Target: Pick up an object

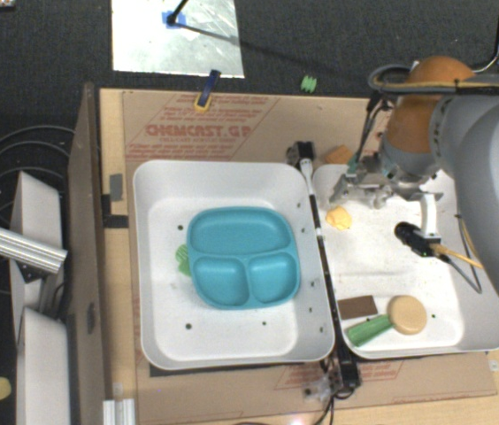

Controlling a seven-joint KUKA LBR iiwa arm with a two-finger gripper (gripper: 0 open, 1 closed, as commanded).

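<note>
The tool point(353, 187) hangs at the right bin's point(484, 326) far left corner, just above a yellow piece point(340, 219); whether it is open, I cannot tell.

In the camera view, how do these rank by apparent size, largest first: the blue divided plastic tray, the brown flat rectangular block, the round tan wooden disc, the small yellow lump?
1. Blue divided plastic tray, by far.
2. Round tan wooden disc and brown flat rectangular block: look alike, unranked.
3. Small yellow lump.
</note>
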